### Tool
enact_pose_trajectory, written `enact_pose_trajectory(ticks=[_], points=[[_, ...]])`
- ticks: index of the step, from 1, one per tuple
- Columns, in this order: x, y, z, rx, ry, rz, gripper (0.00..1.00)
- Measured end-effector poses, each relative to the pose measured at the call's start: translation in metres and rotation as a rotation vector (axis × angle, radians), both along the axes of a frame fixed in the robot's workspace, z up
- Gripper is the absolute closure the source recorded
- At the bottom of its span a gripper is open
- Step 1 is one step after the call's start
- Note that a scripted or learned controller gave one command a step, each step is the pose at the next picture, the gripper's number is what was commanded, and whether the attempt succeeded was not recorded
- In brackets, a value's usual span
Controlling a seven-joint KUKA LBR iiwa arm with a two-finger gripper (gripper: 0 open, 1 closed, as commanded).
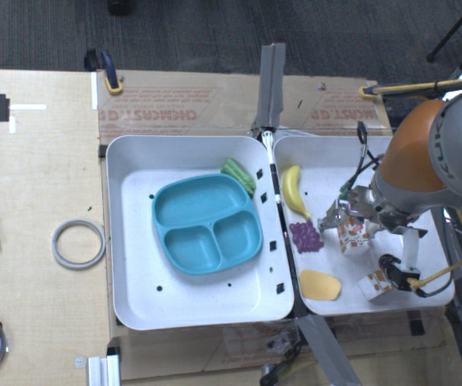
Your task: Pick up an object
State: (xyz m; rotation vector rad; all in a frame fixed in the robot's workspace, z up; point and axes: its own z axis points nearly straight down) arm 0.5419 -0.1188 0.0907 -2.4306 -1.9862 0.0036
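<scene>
At the near edge of the right bin (424, 296) lie a yellow chip-shaped piece (320, 285) and a small carton (376, 284). Just behind them the tool (350, 222) hangs low over a small printed box (354, 235), probably its target, but I cannot tell how wide it stands. Farther back lie purple grapes (306, 236) and a banana (294, 190), while the left bin (126, 240) keeps a blue divided plate (207, 223) with a green thing (238, 174) behind it.

Glossy blue plastic tray (207, 233) in smooth white bin (126, 240); pale matt wood surface (34, 183); rough brown cardboard (183, 103) along the far edge.
</scene>
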Motion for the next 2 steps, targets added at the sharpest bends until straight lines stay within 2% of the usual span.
enact_pose_trajectory(ticks=[1,2], points=[[0.017,0.006,0.040,-0.001,-0.002,-0.019,0.00],[0.016,-0.021,0.000,-0.001,0.000,0.007,0.00]])
